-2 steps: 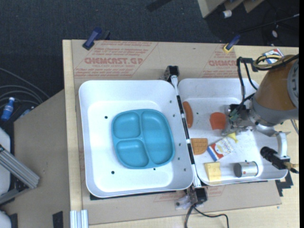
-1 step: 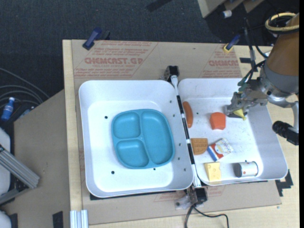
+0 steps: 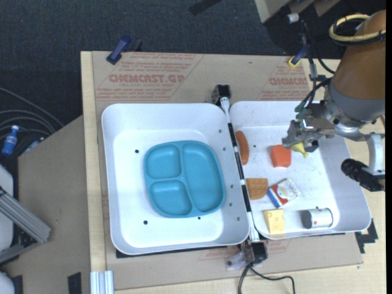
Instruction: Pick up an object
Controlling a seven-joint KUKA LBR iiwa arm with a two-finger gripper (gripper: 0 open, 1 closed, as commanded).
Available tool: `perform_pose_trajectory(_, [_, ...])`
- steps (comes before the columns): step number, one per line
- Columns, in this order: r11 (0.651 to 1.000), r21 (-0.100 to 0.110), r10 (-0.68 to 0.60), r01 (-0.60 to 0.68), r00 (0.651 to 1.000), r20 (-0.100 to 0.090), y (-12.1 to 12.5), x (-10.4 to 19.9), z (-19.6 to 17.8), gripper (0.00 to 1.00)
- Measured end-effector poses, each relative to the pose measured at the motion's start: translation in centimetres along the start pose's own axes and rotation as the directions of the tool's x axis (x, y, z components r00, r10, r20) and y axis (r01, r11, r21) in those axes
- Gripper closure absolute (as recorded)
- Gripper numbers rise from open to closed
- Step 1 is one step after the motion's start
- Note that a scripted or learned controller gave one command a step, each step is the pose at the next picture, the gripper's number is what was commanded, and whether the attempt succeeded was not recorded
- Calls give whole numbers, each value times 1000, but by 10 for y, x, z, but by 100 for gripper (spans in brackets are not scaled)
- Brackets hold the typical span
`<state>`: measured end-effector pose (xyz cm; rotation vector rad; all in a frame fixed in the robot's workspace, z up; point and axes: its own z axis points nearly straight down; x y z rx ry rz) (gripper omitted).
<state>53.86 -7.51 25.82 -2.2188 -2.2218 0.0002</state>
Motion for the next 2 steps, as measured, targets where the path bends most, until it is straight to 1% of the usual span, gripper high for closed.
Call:
perform_pose_trajectory(1, [1000,2,1,-1,1000,0,-14,30,-3,100])
perform_pose_trajectory(2, [1000,2,0,0,1000,0,-42,41,-12,100])
